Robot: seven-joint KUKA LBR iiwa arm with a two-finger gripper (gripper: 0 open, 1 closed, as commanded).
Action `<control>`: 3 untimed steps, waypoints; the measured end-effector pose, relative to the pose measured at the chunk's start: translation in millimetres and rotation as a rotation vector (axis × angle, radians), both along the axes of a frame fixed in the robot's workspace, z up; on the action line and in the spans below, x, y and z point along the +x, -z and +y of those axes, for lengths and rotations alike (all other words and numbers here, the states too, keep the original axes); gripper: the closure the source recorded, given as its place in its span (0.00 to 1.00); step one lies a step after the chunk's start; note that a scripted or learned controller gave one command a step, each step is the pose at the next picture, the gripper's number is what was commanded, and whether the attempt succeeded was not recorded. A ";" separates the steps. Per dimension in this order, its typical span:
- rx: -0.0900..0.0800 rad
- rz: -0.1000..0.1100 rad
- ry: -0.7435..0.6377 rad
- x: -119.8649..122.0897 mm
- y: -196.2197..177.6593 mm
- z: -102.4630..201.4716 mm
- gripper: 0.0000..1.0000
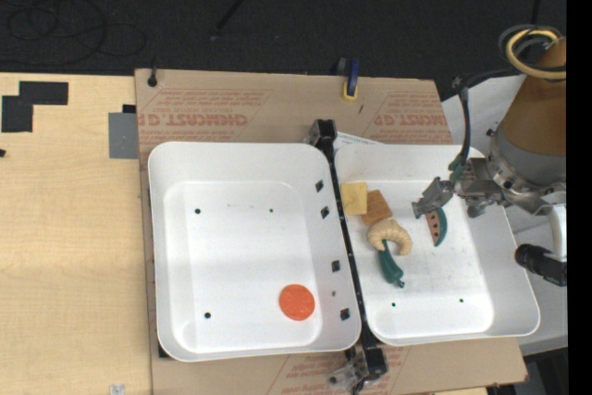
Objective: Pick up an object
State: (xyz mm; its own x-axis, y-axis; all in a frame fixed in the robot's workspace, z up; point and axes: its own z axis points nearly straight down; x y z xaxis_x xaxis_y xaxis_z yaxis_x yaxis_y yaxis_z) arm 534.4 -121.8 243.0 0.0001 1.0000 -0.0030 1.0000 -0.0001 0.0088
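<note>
My gripper (433, 199) reaches in from the right over the right bin (499, 314), tip pointing left. Directly under its tip is a small green and red wedge (436, 226), like a melon slice; whether it hangs from the gripper or lies on the bin floor is unclear. To the left in the same bin lie a yellow block (354, 196), a tan block (376, 205), a cream curved piece (391, 236) and a dark green piece (390, 266). An orange disc (297, 302) lies in the left bin (185, 199), near its front.
A black divider clamp (335, 236) runs between the two bins. The bins rest on a cardboard sheet (240, 111) held by a blue clamp (351, 79) at the back. The arm's grey and orange body (536, 125) stands over the right bin's far right corner.
</note>
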 end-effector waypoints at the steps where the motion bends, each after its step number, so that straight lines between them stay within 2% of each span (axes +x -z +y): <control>1: 0.005 0.014 -0.001 -18.6 87.8 39.7 0.00; 2: 0.003 0.013 0.000 -23.9 158.2 39.2 0.00; 3: 0.002 0.010 0.000 6.8 46.6 28.7 0.00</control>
